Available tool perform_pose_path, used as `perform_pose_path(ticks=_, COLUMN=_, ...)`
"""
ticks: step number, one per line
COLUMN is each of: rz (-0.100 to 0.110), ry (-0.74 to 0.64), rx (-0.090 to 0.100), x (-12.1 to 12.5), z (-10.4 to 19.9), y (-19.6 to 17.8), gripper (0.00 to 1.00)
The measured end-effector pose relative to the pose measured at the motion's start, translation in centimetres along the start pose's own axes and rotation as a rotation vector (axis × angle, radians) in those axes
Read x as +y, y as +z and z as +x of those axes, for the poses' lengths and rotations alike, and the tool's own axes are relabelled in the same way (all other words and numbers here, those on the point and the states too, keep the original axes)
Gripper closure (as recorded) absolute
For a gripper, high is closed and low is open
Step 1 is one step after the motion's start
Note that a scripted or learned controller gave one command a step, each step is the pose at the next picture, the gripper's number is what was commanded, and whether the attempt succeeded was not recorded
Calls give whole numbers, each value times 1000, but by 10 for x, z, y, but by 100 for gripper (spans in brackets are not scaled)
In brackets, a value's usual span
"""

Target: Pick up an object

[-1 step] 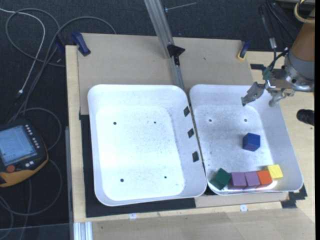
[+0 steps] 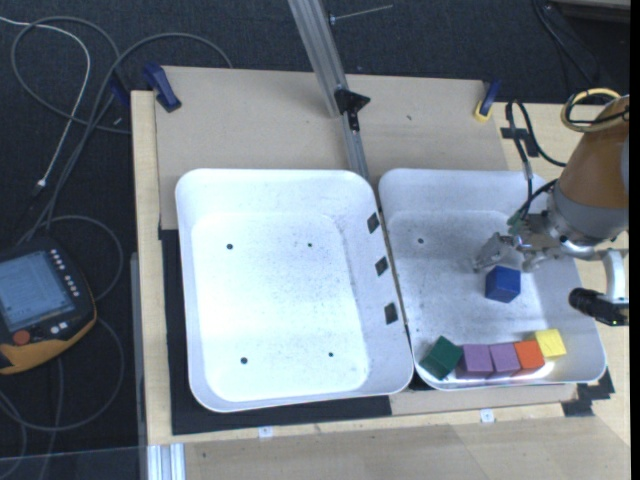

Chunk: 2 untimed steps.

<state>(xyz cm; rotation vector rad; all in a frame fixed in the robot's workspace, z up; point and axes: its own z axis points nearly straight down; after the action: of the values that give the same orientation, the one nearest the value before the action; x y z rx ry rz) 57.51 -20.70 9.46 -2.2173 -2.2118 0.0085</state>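
Camera view: blue cube [image 2: 503, 285] lies just below the gripper [image 2: 505, 254], whose fingers are spread.

A single fixed camera looks down at a slant from above onto the tabletop [image 2: 260, 128], far enough back to take in both white bins [image 2: 280, 288] side by side, with the arm [image 2: 595, 173] entering from the right edge.

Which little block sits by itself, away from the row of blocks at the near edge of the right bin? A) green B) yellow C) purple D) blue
D: the blue block lies alone mid-bin just below the gripper, while the others line the right bin's near edge.
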Motion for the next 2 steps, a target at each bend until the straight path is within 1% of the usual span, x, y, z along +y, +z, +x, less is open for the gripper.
perform_pose_path(ticks=1, rz=-5, ry=-4, rx=1, x=-37, z=40, y=-4, gripper=0)
perform_pose_path(ticks=2, rz=-12, ry=-3, rx=-1, x=-35, z=39, y=-15, gripper=100)
